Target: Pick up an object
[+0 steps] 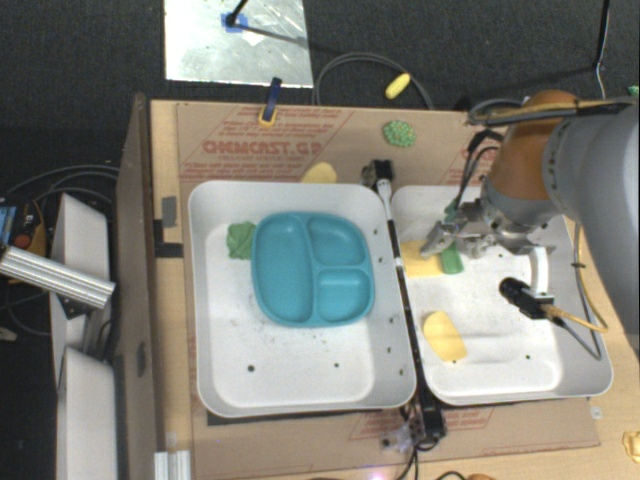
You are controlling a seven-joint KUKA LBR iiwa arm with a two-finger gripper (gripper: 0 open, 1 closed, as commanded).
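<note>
The arm (pixel 560 158) reaches into the right bin (pixel 580 368), its gripper (pixel 447 236) low over a green piece (pixel 452 261) and a flat yellow piece (pixel 420 264); I cannot tell how the fingers stand. This looks like the approach to a grasp; next comes closing and lifting. The cardboard (pixel 260 148) under the bins reads "CHEMCAST".

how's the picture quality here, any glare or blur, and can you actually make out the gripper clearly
In the camera view, light is even and soft. The shiny sheet behind the bench shows mild glare, and both white bins look bright but not washed out. The whole frame is slightly soft and grainy. The gripper sits over the right bin near a small green thing; its jaws blur into dark clutter, so their state is unclear.
</note>
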